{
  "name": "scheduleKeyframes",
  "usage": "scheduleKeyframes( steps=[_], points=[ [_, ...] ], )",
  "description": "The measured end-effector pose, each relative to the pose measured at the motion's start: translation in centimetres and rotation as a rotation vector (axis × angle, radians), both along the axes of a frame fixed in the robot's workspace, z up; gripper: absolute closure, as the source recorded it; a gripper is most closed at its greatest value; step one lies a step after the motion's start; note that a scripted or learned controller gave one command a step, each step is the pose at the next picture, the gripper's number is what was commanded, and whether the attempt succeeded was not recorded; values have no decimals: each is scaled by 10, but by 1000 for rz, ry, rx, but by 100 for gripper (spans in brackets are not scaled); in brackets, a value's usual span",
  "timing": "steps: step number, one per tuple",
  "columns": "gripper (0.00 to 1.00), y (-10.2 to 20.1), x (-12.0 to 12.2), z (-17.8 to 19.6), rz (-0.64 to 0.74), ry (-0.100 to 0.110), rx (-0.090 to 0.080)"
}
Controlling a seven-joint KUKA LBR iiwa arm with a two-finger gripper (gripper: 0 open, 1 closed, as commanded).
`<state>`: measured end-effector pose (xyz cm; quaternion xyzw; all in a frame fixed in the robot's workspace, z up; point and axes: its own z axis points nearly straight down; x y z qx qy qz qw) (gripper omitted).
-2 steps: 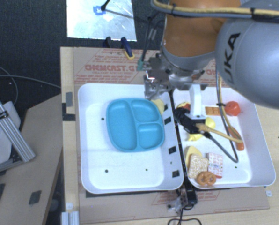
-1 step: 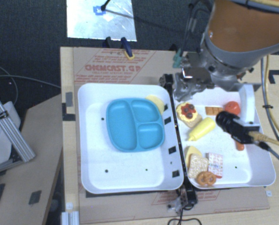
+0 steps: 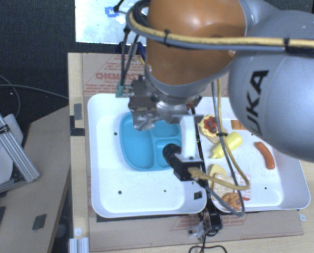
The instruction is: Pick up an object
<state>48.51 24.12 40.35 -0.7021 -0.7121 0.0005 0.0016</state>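
A blue divided tray point(image 3: 144, 151) lies in the left white bin point(image 3: 109, 194). The arm's wrist and gripper body point(image 3: 154, 109) hang right over the tray's far edge, and the arm hides the fingers. In the right white bin point(image 3: 288, 194) lie a toy pizza slice point(image 3: 209, 126), a yellow piece point(image 3: 224, 144), a red-orange sausage point(image 3: 266, 155), a small orange piece point(image 3: 236, 124) and a bread-like item point(image 3: 226, 187) near the front.
Yellow and black cables point(image 3: 220, 181) loop down over the wall between the bins and over the right bin's front. A black connector point(image 3: 174, 157) hangs above the tray's right compartment. Cardboard point(image 3: 101, 73) lies beneath the bins. An aluminium frame point(image 3: 9, 146) stands at the left.
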Motion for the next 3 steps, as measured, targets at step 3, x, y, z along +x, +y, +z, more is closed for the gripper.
scheduleKeyframes(
  steps=[3],
  points=[
    [100, -59, 2, 87, -17, -10, 1]
  ],
)
